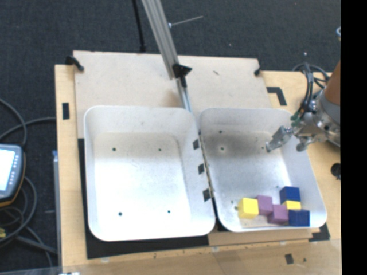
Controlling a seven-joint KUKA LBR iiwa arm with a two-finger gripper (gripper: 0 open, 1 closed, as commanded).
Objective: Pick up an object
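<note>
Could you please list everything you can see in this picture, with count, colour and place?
Bins: two, white, side by side on the bench; left bin, right bin.
Yellow blocks: two; larger one at the near edge of the right bin, smaller one between the blue blocks.
Purple blocks: two, and, right of the larger yellow block.
Blue blocks: two, and, near right corner of the right bin.
Bench: one, tan wood, under both bins.
Metal rail: one, silver, slanting from the top toward the bins.
Handheld screen: one, grey, far left on the floor.
Cables: several, black, on the left.
Gripper: one, grey, over the right bin's far right edge.
</note>
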